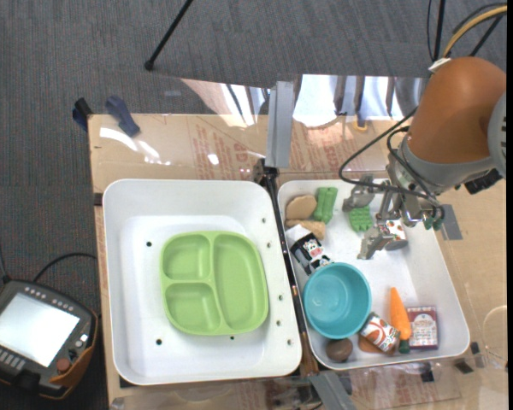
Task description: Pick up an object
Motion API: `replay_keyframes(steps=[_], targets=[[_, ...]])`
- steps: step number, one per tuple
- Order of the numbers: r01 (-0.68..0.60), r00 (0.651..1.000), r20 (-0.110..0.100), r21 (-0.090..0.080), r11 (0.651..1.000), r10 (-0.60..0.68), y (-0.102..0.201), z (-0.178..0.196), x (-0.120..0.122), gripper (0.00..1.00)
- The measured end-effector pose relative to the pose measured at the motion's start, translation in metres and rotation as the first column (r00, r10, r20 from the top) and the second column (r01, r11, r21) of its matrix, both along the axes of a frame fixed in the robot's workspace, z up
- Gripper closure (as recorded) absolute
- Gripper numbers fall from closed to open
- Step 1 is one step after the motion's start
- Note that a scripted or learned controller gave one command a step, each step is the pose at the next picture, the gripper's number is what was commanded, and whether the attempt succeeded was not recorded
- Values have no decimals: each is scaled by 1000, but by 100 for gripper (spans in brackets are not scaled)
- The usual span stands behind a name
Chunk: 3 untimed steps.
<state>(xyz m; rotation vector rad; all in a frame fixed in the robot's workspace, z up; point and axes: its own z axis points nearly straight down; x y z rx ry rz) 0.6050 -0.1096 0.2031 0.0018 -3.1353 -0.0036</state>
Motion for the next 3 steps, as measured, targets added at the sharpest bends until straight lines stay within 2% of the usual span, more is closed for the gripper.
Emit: replay_keyframes(steps=[1, 2, 3], targets=[[-46, 999, 8, -2, 999, 46, 7, -94, 31, 0], [99, 995, 3, -2, 995, -99, 22, -118, 38, 0], [-39, 999, 5, -1, 999, 39, -27, -118, 34, 0]])
